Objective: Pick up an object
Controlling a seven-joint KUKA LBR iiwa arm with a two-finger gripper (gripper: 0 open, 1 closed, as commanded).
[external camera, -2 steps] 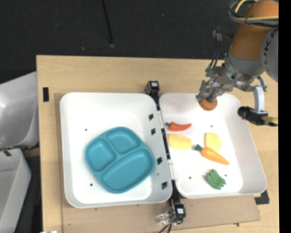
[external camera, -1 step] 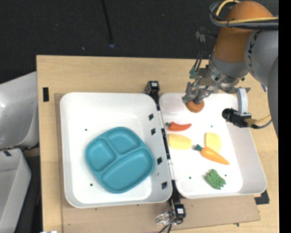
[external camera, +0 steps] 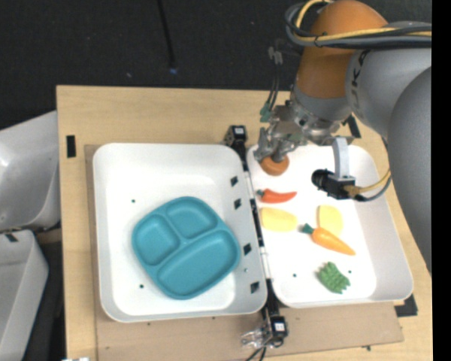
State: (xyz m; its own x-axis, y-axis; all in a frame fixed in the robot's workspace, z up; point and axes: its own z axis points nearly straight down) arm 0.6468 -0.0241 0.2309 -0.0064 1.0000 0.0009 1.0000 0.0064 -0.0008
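Glossy white plastic bins [external camera: 105, 224] (smooth), matt blue plastic tray [external camera: 185, 246], pale wood bench [external camera: 150, 115].

We cannot make out the jaws at upper center; the wrist covers them and the top of an orange-brown object [external camera: 274, 164]. The arm [external camera: 383, 74] runs off the frame's right.

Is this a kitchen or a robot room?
Probably a robot test bench, not a kitchen: a grey arm reaches over two white bins, one with toy food like a carrot, one with a blue tray.
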